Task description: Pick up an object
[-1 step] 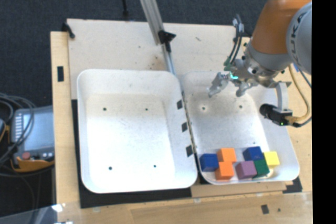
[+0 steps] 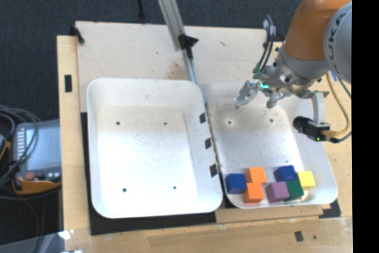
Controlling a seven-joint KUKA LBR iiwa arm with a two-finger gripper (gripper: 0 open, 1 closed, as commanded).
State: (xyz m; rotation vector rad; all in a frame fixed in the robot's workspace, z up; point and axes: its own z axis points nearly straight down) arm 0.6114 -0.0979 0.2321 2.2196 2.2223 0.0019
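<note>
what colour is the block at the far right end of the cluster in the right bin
Yellow. The yellow block sits beside a green block, clearest in the camera view.

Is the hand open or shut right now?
Open: the hand hangs above the right bin's far end, its two fingers spread apart with nothing between them.

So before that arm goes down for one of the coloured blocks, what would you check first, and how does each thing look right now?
1. Blocks in reach: ok. They cluster at the near end of the right bin, orange block among them.
2. Gripper free: ok, fingers spread, nothing between them.
3. Gripper over a block: not ok, it hangs above the bin's far end.
4. Room around a block: not ok, they touch each other.
5. Path to the blocks: ok, bare bin floor.
</note>
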